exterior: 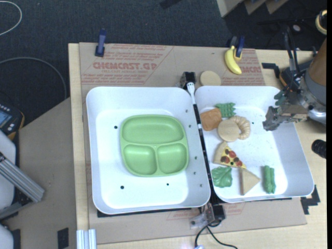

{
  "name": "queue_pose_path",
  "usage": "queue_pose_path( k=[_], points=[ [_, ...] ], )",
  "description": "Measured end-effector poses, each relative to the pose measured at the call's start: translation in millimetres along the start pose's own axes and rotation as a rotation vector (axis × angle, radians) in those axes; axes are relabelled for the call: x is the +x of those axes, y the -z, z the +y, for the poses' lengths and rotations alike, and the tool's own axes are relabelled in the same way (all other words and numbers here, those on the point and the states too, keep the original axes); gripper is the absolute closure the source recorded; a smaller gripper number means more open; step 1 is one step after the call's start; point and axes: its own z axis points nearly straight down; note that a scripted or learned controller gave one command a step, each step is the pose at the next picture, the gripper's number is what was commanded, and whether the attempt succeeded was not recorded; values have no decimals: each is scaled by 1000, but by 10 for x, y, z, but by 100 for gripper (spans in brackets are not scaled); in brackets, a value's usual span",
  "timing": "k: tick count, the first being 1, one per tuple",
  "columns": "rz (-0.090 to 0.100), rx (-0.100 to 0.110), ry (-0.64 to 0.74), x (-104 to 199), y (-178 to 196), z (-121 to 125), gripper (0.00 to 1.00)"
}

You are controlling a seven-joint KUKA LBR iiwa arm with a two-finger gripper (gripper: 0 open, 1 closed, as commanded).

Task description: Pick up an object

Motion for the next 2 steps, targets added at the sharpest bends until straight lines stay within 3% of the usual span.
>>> queue_pose_path(
  k=[1,2],
  points=[
    [-1,-4,3,360,-381,-400,100],
    [-2,-7,1,285,-1456,-211,100]
  ],
)
